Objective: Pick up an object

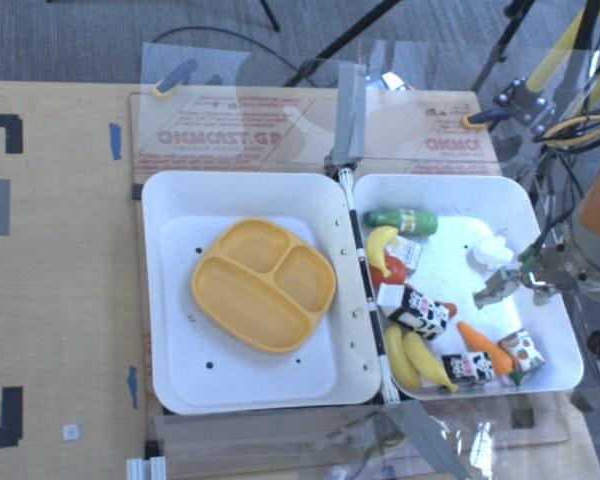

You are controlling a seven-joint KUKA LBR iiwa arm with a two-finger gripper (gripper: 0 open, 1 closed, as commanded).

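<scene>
Bottom-most, carrot (483, 343) lies just below jaws (504, 286), apart.

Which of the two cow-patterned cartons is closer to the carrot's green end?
The lower cow-patterned carton, by the bin's front edge beside the carrot; the other carton lies further left, mid-bin.

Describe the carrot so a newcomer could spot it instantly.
Look in the right-hand white bin, toward its near edge. The small orange toy carrot lies slanted between the black-and-white cow-print carton and the yellow bananas; it alone is orange and tapered.
</scene>
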